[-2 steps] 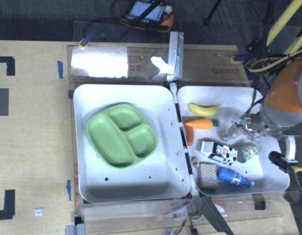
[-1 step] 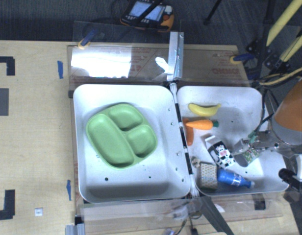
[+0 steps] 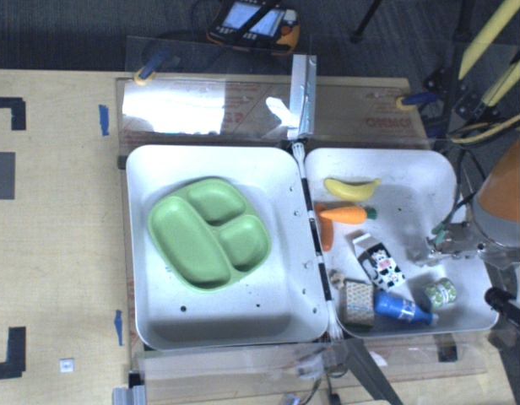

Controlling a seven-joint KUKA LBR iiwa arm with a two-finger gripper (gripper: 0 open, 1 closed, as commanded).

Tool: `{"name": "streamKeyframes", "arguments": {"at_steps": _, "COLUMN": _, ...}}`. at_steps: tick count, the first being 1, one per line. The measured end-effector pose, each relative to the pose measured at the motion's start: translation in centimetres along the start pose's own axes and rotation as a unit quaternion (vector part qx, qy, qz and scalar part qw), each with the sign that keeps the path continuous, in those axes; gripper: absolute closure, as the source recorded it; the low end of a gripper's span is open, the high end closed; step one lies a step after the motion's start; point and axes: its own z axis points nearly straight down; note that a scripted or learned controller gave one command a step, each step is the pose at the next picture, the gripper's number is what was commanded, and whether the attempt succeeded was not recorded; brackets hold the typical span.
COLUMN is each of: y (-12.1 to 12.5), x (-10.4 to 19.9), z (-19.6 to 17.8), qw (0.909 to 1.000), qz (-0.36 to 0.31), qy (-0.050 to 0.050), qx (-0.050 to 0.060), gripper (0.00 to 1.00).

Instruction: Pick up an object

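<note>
Hovering at the right bin's [image 3: 429, 169] edge, claw [image 3: 439, 245] carries nothing I can see; can't tell its state. Pick not done. Green ball [image 3: 441, 294] just below it, blue bottle [image 3: 402, 309] beyond, carrot [image 3: 344, 215] and banana [image 3: 351, 189] farther left.

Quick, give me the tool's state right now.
Tool: at the right bin's right edge, above its floor; open or shut cannot be told. Nothing is seen in it.
</note>
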Motion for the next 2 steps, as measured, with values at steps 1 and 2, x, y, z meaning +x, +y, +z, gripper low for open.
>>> {"name": "streamKeyframes", "arguments": {"at_steps": 1, "y": 0.0, "x": 0.2, "z": 0.0, "qw": 1.0000, "qz": -0.001, "qy": 0.002, "qx": 0.001, "gripper": 0.00}}
{"name": "streamKeyframes", "arguments": {"at_steps": 2, "y": 4.9, "x": 7.3, "z": -4.0, "qw": 0.9960, "qz": -0.089, "qy": 0.000, "qx": 0.004, "gripper": 0.00}}
